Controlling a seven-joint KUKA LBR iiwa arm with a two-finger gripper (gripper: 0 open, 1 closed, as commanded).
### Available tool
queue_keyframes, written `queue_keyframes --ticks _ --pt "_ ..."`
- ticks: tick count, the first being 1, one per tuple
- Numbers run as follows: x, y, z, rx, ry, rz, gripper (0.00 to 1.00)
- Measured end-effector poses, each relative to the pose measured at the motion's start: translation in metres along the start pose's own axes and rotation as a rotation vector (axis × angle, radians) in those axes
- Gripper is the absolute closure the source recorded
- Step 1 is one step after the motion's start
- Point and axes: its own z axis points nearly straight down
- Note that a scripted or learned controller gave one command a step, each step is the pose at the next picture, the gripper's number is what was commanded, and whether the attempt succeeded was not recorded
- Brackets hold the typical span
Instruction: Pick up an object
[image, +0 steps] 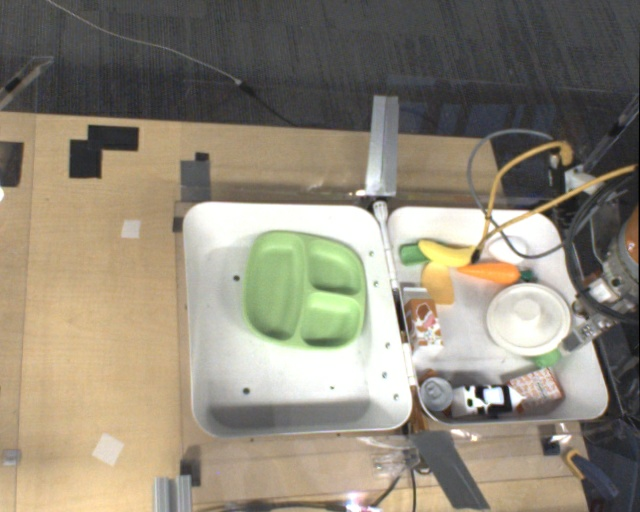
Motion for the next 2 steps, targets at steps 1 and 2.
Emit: queue_keyframes --ticks 1,2 --pt "-0.039 -0.105 -0.065 0.010 0.003 0.016 1.00" --pt "-0.116 -0.103 -0.011 0.001 -0.003 0.154 1.00"
